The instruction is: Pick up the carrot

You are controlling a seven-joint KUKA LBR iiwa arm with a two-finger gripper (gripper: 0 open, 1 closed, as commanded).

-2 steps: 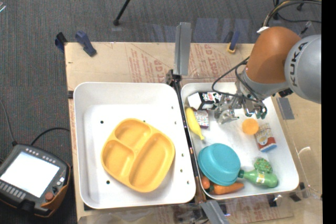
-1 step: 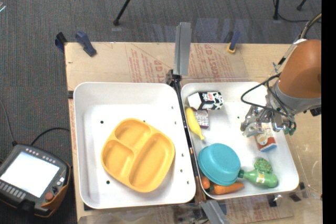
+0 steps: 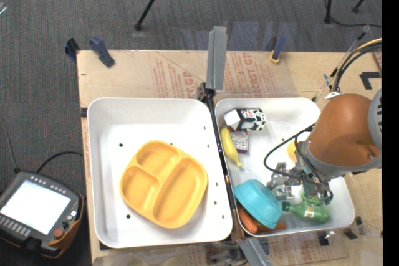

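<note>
Carrot (image 3: 257, 223) lies under the blue bowl (image 3: 259, 203) — just left of the pincer (image 3: 288, 191).

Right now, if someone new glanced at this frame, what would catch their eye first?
Probably the big yellow divided plate alone in the left bin. Next, the clutter in the right bin: a teal bowl tilted near the front edge with the orange carrot poking out beneath it, a banana by the divider, and a green bottle. The arm's orange band looms over that bin, the gripper low beside the bowl.
</note>
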